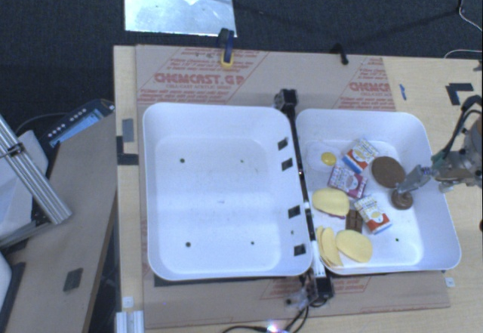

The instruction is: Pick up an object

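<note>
Two white bins side by side on bench: left bin, right bin. All loose items in right bin, mostly toward its left and middle. Gripper reaching in from right edge, low over right bin's right-centre, tip touching or just above small dark round piece. Jaws: can't tell if apart or together, too small and blurred; nothing clearly seen between them. Brown disc just up-left of gripper tip, close beside it. Small red/white cartons: one near top, one in middle, one lower, near gripper. Yellow flat pieces at and, w/ banana-like piece by divider. Small egg-like item at upper left of right bin.
</note>
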Controlling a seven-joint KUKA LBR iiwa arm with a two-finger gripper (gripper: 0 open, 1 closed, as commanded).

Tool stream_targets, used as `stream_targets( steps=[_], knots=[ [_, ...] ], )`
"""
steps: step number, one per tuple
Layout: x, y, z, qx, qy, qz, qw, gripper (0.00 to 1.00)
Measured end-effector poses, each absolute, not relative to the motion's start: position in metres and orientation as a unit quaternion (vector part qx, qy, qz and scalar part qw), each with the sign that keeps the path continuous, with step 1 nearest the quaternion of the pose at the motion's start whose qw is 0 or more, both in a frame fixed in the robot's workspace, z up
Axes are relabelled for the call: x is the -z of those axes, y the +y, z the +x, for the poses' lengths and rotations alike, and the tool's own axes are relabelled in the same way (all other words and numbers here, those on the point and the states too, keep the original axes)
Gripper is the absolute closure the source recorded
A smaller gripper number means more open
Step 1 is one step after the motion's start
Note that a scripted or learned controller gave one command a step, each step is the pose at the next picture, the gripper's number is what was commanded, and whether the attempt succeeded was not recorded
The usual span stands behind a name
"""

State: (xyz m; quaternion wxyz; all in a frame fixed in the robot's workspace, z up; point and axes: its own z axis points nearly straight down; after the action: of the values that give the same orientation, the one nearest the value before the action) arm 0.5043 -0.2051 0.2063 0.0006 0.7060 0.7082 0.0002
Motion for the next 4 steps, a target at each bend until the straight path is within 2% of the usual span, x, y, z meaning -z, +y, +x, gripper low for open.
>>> stream_targets(
  steps=[1,2,3,4],
  knots=[
    [-0.096,-0.167,0.484,0.0015,0.708,0.706,-0.005,0.0],
    [-0.112,-0.171,0.487,-0.0007,0.708,0.706,0.002,1.0],
    [-0.089,-0.164,0.507,-0.0011,0.708,0.706,0.005,1.0],
    [-0.154,-0.141,0.488,-0.0021,0.709,0.705,0.003,1.0]
  ],
)
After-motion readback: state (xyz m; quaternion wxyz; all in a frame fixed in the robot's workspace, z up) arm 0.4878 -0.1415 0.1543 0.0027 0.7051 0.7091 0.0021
